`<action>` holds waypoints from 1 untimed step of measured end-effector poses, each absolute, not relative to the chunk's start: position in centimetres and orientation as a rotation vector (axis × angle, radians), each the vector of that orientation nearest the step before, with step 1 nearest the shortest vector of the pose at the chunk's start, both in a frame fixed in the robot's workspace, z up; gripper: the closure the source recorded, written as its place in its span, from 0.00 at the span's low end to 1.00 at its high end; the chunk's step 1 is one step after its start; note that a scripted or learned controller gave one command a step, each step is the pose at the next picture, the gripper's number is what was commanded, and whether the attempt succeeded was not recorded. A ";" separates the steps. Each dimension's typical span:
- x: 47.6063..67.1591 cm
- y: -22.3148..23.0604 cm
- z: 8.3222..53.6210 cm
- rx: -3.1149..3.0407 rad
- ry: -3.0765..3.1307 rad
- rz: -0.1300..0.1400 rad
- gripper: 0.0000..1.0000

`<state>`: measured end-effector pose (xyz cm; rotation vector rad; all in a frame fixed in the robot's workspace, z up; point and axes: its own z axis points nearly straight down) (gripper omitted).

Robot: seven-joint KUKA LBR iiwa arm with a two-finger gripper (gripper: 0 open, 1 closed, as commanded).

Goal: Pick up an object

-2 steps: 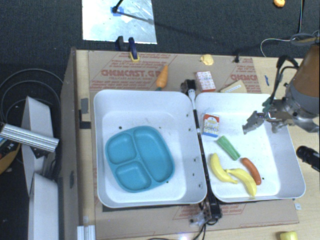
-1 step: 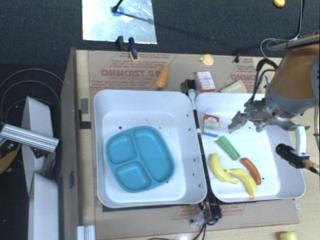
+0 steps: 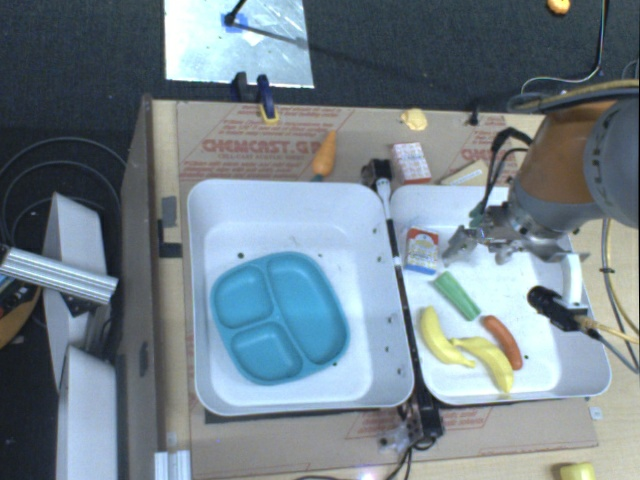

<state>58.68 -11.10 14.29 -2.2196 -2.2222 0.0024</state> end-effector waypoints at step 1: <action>57.5 -10.5 8.1 -2.219 -2.220 0.002 0.00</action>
